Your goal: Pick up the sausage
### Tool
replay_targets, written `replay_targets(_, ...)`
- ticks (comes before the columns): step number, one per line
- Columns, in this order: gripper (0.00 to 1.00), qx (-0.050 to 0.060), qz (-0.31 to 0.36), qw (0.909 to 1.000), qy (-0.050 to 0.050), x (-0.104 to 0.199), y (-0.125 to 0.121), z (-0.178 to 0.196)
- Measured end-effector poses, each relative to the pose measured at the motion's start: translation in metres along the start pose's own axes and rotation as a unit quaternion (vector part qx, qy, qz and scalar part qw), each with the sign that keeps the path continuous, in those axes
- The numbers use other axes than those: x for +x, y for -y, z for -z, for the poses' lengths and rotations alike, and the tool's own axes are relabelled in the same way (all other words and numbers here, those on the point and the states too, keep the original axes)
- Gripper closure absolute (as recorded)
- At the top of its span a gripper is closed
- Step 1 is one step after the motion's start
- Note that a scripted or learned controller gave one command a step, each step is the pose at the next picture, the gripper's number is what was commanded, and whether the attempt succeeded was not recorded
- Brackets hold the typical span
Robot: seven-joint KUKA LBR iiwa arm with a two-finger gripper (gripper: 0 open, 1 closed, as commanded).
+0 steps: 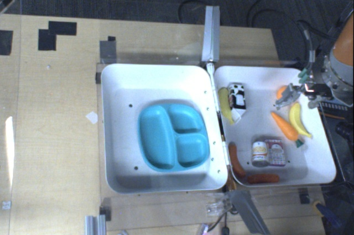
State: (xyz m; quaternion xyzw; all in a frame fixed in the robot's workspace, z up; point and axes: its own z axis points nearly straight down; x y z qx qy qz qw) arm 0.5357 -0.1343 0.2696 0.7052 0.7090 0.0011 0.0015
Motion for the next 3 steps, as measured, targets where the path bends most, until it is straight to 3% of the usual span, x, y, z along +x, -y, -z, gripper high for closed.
replay_targets(1,1.00,-0.003,0.002,1.0000,0.000,0.001,-0.002,0.012)
replay_targets(2,1.00,-0.001,0.141,0.9900,0.001,-0.041,0.028,-0.023)
replay_targets(3,1.00,-0.002,0.227,0.9738,0.001,-0.071,0.033,-0.033)
